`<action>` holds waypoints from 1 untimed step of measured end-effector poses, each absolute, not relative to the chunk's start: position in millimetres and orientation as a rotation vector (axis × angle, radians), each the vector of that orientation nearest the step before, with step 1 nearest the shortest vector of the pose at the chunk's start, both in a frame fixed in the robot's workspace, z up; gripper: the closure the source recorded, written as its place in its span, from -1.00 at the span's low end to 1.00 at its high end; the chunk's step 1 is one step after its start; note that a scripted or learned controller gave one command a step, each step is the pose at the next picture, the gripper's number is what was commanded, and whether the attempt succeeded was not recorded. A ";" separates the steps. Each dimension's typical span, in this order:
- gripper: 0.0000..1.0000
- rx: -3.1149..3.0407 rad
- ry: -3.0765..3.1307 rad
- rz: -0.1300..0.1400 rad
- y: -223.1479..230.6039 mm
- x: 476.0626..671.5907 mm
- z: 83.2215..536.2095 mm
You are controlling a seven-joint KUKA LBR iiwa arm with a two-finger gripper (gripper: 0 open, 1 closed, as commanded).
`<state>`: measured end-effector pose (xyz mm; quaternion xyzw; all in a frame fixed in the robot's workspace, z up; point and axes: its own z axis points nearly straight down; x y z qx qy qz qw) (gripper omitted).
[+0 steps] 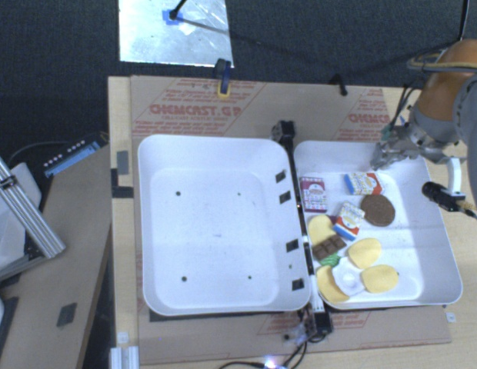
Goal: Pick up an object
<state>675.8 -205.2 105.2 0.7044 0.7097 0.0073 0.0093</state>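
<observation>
The two-finger gripper is seen low over the far edge of the right white bin, just beside a small blue-and-white carton; whether it is open or closed cannot be told. Nothing is visibly held. The carton is judged light, stiff and easily crushed, best taken across its narrow sides. A round brown cookie lies touching it, toward the near edge.
</observation>
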 end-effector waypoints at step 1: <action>1.00 2.207 2.216 0.011 -207.3 671.4 210.0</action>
